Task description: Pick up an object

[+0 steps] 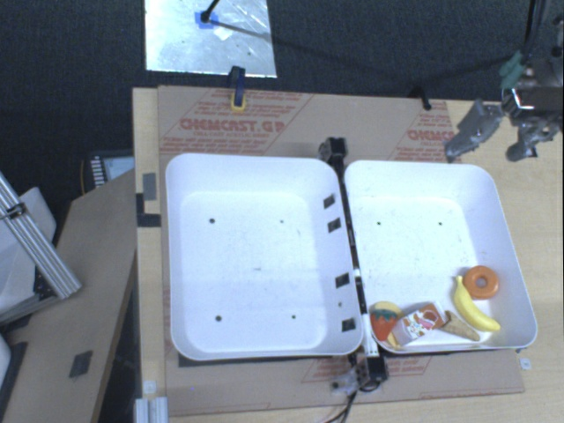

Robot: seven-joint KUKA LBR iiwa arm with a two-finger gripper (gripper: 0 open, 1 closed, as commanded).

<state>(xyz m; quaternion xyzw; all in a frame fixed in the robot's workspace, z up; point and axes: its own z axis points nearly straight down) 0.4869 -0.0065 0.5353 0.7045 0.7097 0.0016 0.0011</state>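
1. Gripper [495, 139] parked above the right bin's [414, 192] far corner, fingers spread, nothing between them.
2. Targets bunched along that bin's near edge: banana [473, 305], orange ring [481, 281], red-white packet [417, 322], round orange piece [384, 317].
3. Approach step, by the look. Next: travel toward near edge, descend over one item, close.

Silver sheet [210, 23] at 12 o'clock on dark floor [70, 60]; yellow clamp [238, 91] just below; aluminium rail [31, 241] at 9 o'clock.
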